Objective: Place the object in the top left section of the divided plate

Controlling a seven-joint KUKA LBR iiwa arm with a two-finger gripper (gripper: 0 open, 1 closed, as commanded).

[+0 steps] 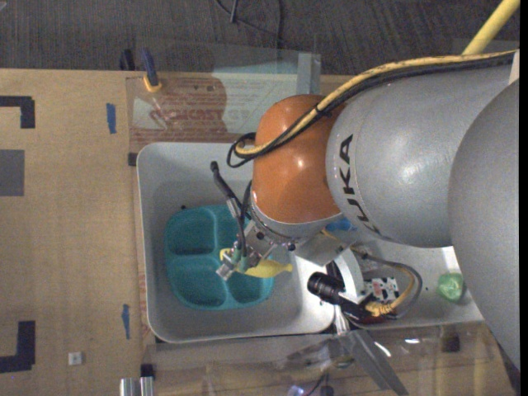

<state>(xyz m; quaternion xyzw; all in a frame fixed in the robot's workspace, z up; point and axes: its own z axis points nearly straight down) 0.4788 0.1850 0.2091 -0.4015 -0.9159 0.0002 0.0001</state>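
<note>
A teal divided plate (191,242) lies in the left white bin (157,196). My gripper (230,265) hangs low over the plate's right side, near where its dividers meet. A yellow, banana-like object (269,268) sits right beside the gripper, over the plate's right rim. A small green bit shows at the gripper's tip. Whether the yellow object is held or just lies there is unclear. The orange band and grey wrist hide the plate's upper right part.
A green round object (451,286) lies in the right bin, under the arm. Black cabling and a connector (328,289) hang from the wrist over the wall between the bins. The bin walls enclose the plate closely below and on the left.
</note>
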